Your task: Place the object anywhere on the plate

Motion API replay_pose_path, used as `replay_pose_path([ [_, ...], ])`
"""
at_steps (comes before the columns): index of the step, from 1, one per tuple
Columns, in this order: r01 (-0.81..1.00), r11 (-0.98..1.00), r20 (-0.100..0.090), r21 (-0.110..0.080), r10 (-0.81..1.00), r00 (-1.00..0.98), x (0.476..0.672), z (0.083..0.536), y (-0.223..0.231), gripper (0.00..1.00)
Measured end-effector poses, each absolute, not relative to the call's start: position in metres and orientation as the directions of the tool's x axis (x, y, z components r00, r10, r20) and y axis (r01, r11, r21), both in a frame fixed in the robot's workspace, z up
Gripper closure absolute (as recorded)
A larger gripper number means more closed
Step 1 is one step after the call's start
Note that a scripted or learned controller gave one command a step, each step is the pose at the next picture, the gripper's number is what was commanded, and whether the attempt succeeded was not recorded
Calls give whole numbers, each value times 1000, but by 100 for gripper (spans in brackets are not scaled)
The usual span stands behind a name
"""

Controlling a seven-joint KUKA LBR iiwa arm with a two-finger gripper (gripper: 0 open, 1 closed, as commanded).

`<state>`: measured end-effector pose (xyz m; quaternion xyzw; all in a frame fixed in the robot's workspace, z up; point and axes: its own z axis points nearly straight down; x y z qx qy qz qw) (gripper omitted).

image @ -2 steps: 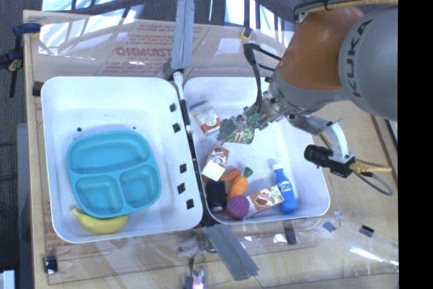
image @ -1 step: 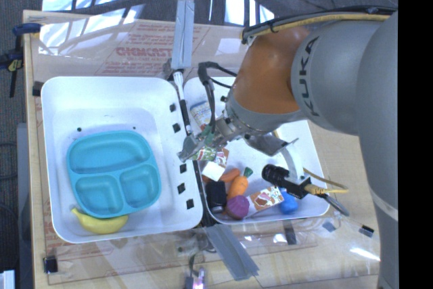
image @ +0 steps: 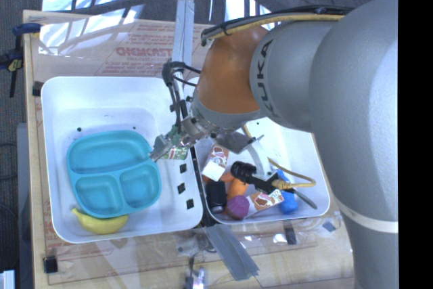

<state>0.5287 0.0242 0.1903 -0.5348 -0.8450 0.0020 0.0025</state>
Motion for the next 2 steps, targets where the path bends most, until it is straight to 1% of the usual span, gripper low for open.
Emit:
replay_pose_path([
  [1,866,500,0,-2,866,-500,526,191,97,100],
  [2,867,499,0,-2,867,-499,527,191,97,0],
])
